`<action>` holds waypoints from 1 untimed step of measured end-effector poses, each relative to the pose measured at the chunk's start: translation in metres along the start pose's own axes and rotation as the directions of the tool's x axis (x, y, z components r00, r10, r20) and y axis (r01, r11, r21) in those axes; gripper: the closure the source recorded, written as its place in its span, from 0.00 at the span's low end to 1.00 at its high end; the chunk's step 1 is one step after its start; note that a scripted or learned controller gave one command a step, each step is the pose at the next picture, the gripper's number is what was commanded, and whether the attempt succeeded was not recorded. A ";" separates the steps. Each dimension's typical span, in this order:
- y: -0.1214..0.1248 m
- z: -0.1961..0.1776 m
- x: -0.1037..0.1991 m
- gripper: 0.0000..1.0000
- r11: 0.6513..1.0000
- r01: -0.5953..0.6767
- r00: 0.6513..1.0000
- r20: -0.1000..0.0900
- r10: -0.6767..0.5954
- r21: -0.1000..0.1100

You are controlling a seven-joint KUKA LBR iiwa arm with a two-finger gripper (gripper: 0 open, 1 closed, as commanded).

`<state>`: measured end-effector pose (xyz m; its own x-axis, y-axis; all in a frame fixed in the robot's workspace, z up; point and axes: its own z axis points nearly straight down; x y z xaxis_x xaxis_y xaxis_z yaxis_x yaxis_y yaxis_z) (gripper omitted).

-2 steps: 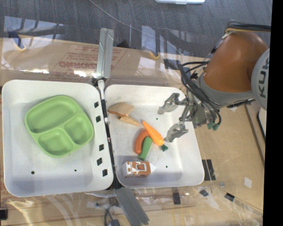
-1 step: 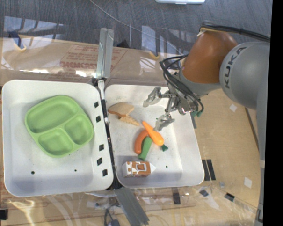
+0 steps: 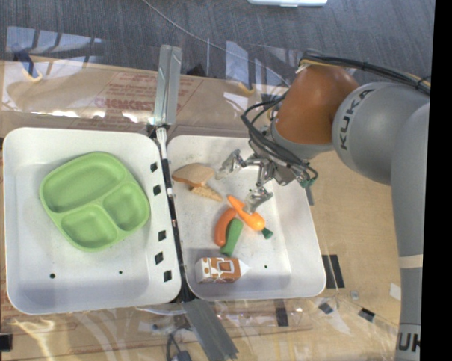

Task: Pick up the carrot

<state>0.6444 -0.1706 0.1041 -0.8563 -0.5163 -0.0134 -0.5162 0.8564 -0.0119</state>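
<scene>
An orange carrot [image 3: 245, 213] with a green stub lies slanted in the middle of the right bin [image 3: 302, 239]. A second orange piece with a long green end [image 3: 227, 230] lies touching it on its left. My gripper [image 3: 245, 180] hangs just above and behind the carrot, under the orange wrist band. Its two metal fingers [image 3: 259, 195] are spread apart, so it is open with nothing between them. One fingertip is close over the carrot's upper end.
A bread slice [image 3: 194, 175] and a pale wedge [image 3: 207, 192] lie at the right bin's back left. A small brown-and-white box [image 3: 220, 269] sits near its front. The left bin [image 3: 20, 272] holds a green divided plate [image 3: 95, 200].
</scene>
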 end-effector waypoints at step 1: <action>0.001 -0.012 -0.003 1.00 1.000 0.005 1.000 0.003 -0.005 0.002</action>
<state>0.6462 -0.1684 0.1156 -0.8536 -0.5207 -0.0164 -0.5205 0.8537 -0.0139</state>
